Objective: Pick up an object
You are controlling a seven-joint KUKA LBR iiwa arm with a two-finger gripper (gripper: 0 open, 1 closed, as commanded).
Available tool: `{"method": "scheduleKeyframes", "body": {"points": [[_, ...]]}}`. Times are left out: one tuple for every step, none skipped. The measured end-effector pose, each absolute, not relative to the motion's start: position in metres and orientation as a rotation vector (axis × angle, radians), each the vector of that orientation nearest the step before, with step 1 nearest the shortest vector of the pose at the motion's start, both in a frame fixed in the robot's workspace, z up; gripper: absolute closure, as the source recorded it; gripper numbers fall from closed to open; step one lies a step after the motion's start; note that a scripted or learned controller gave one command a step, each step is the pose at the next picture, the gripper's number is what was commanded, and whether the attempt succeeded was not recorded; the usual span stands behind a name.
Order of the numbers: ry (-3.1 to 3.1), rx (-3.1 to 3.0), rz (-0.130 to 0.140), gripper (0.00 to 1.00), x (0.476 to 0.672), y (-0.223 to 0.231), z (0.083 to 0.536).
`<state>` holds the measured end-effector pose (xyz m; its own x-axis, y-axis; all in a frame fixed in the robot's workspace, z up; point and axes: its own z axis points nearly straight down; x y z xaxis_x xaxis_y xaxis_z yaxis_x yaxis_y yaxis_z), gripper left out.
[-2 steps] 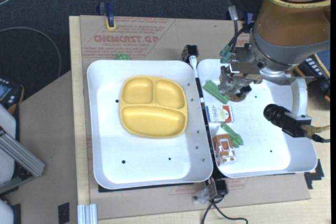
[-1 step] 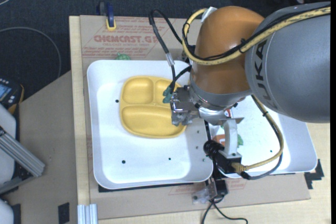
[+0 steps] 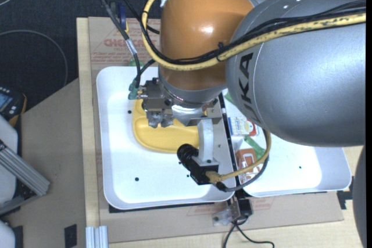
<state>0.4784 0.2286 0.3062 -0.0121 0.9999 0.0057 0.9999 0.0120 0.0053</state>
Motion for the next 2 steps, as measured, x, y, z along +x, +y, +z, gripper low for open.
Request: {"method": "scheduleKeyframes", "body": {"points": [[-2.227, -2.223, -0.026, 1.0, 0.48, 0.218, 0.437], [-2.213, -2.227, 0.014, 1.0, 0.527, 0.168, 0.355]]}}
